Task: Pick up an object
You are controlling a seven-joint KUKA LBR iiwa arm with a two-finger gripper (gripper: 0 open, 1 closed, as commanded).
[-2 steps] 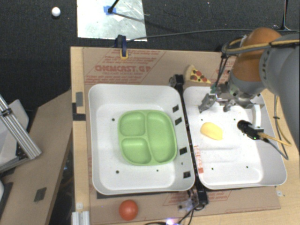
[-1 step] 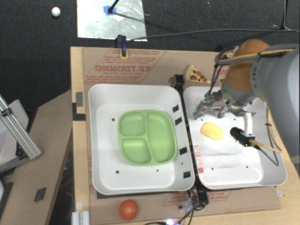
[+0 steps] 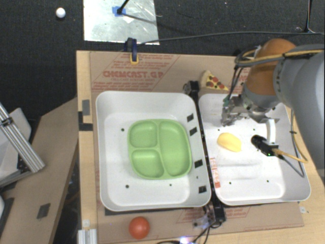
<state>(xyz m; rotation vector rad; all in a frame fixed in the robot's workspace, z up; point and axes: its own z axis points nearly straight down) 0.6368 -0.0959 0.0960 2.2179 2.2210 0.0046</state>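
Status: I read this as the approach step, nothing picked yet.

- Landmark is the right bin (image 3: 254,183), the one on the arm's side.
- Target candidate: yellow lemon-shaped piece (image 3: 229,142), lying loose on that bin's floor, left of its middle, well clear of the walls.
- Gripper (image 3: 230,119) sits over the bin's back-left part, just behind the lemon and apart from it. I can't tell from this angle whether it's open or closed. I see nothing carried under it.
- How high it hangs above the bin floor I can't judge from one slanted camera.
- Other stuff: pizza slice toy (image 3: 214,81) on the bench just behind the bin's back-left corner. Green divided plate (image 3: 159,149) in the left bin (image 3: 152,104) next to it. Red ball (image 3: 139,227) on the bench, well off to the bin's front-left.

Next move, my call: shift the gripper forward, towards the bin's front edge, until it's centred over the lemon. Make sure it's open, then go straight down and close across the short side.

The piece is rounded and smooth-looking, so an off-centre squeeze may roll it or pop it out. The plate is too wide and flat to be worth a try.
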